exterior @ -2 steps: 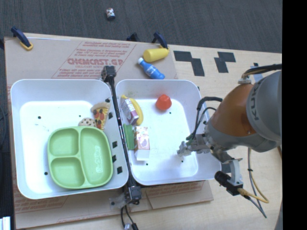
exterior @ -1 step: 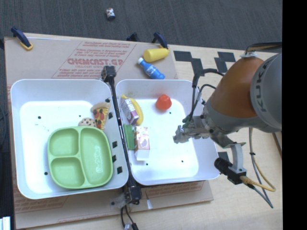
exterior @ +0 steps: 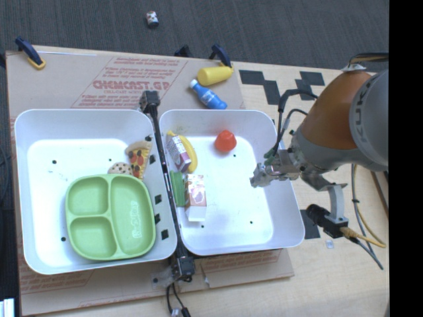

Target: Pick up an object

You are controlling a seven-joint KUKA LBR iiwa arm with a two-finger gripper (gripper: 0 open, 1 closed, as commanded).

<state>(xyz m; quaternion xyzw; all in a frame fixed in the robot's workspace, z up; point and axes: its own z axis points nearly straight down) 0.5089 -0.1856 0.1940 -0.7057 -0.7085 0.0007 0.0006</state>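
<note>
The right bin (exterior: 277,203) holds several small things: a red ball-like toy (exterior: 225,141) near its far wall, a yellow banana (exterior: 188,150) and a wrapped packet (exterior: 176,152) touching each other by the left wall, and a small carton (exterior: 195,198) lying just below them beside a green strip (exterior: 176,188). The gripper (exterior: 259,177) hangs over the bin's right side, above bare white floor, well apart from all of these; whether its fingers are spread or pressed together I cannot tell, and nothing is seen between them. In the left bin (exterior: 26,177) lie a green divided plate (exterior: 110,215), a pizza slice toy (exterior: 138,157) and a cookie (exterior: 119,168). Beyond the bins, on the worktop, rest a yellow bottle (exterior: 213,75) and a blue bottle (exterior: 209,95).
</note>
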